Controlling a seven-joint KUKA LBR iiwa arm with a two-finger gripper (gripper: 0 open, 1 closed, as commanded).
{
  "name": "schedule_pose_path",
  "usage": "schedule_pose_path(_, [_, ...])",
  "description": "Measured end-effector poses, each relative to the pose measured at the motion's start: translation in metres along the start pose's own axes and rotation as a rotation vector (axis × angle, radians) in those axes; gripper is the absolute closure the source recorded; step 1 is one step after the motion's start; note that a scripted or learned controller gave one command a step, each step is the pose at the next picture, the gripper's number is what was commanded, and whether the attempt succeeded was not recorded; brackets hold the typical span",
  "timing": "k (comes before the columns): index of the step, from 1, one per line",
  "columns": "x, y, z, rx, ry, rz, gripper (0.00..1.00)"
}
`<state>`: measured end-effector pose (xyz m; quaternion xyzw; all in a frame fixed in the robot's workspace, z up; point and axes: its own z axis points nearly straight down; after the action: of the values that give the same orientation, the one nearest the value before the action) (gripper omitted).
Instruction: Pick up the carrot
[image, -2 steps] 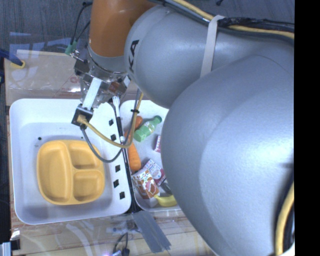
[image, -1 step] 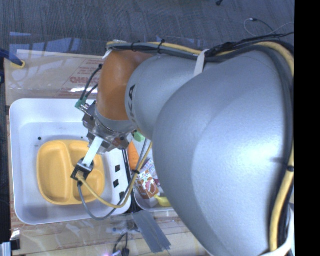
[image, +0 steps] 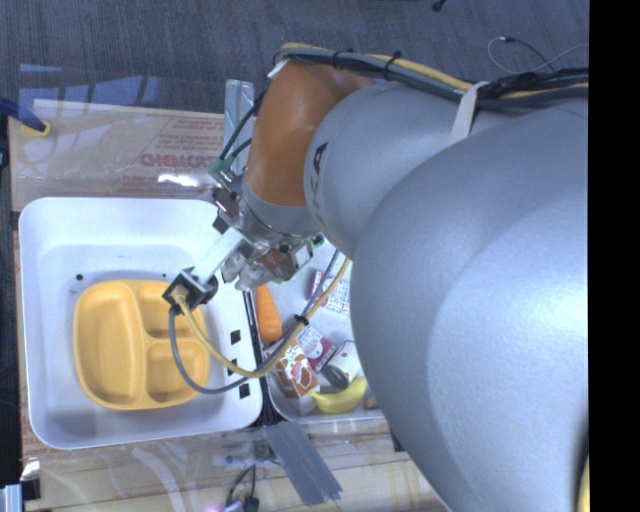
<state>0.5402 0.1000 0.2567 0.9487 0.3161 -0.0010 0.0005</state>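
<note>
Grey arm (image: 450, 250) is seen covering most of the right bin (image: 300, 405), with the gripper (image: 262, 262) lowered at the bins' shared edge. Whether it is closed cannot be told. The carrot (image: 268, 313) is seen just below the gripper, apart from it. A banana (image: 338, 397) and packets (image: 305, 362) are partly hidden; their print cannot be read. A yellow tray (image: 120, 345) is seen in the left bin (image: 45, 300).
</note>
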Motion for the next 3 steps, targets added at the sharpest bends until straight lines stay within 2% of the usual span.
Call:
schedule_pose_path(1, [-0.039,0.075,-0.033,0.003,0.000,0.113,1.00])
schedule_pose_path(2, [-0.008,0.127,-0.186,0.002,0.002,0.038,1.00])
schedule_pose_path(3, [-0.002,0.136,-0.185,0.001,0.002,-0.121,1.00])
